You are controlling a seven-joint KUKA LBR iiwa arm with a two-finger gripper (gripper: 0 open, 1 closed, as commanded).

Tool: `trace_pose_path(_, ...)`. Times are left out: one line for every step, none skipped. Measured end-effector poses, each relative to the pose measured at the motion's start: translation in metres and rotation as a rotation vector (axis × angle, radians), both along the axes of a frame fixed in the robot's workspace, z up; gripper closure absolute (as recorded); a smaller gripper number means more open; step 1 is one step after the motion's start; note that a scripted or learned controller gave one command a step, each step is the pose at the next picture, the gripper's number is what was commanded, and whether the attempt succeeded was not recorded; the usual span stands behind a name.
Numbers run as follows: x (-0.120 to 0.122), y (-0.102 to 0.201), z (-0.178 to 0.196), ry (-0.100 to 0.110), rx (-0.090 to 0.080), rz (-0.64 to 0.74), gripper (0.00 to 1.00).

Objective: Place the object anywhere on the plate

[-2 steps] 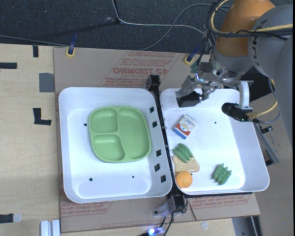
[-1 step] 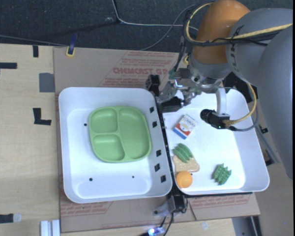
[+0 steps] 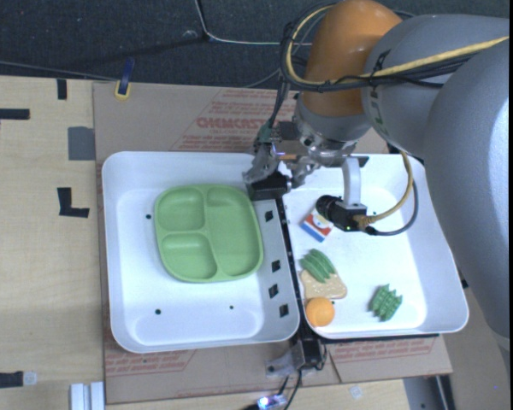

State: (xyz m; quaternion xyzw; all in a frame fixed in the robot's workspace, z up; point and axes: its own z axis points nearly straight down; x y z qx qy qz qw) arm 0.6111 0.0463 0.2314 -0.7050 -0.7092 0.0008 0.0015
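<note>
In the right bin (image 3: 410, 254), near my gripper (image 3: 270, 171), whose opening I cannot tell, lies the box (image 3: 316, 225), apart from the plate (image 3: 209, 233); I judge it light, stiff, a bit slick, best pinched across its short sides.

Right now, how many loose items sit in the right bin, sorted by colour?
Green: 2, a leafy piece and a spiky piece
Orange: 1, a ball
Tan: 1, a flat piece
Red, white and blue: 1, a small box
Total: 5
</note>
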Motion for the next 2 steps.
trace_pose_path(-0.013, 0.048, -0.012, 0.000, -0.001, -0.001, 1.00)
trace_pose_path(-0.031, 0.102, -0.013, 0.000, -0.001, 0.000, 1.00)
